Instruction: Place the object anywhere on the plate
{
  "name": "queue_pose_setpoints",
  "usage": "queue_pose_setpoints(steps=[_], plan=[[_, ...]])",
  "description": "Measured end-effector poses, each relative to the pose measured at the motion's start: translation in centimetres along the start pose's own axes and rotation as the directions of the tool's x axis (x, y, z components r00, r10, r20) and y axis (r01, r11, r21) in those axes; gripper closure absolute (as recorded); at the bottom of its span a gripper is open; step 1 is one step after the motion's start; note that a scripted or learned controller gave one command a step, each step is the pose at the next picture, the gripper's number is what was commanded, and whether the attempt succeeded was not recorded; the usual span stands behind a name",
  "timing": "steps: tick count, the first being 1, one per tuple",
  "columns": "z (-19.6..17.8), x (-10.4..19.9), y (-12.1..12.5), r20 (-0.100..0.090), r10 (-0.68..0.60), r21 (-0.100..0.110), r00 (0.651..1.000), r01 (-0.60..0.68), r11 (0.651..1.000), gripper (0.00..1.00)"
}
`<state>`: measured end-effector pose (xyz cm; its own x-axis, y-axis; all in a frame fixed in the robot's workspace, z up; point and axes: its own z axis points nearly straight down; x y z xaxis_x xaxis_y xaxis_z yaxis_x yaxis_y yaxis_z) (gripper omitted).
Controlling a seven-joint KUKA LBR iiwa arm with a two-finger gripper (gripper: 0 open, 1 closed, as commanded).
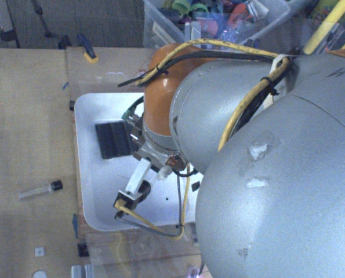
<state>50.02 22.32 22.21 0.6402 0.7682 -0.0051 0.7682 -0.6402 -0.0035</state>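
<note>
Grey arm [265, 155] leans over a white bin [91, 204]; its gripper [135, 136] hides beneath the wrist, state impossible to tell; a flat black block [111, 139] lies in the bin beside it.

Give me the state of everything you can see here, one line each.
Bin: level on the bench.
Arm: bent low over the bin, hiding its right part.
Black pad: flat in the bin, right edge under the arm.
Vial: on its side on the bench, black cap on.
Tub: lid off, full of toys.
</note>
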Motion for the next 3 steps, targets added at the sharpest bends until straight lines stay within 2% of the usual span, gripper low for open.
queue_pose_setpoints(steps=[1,2,3], plan=[[2.9,4.0,4.5,-0.002,0.012,-0.002,1.0,-0.012,1.0,1.0],[7.3,9.8,12.8,-0.008,0.4,-0.001,0.917,-0.4,0.917,1.0],[7.3,9.8,12.8,-0.008,0.4,-0.001,0.917,-0.4,0.917,0.0]])
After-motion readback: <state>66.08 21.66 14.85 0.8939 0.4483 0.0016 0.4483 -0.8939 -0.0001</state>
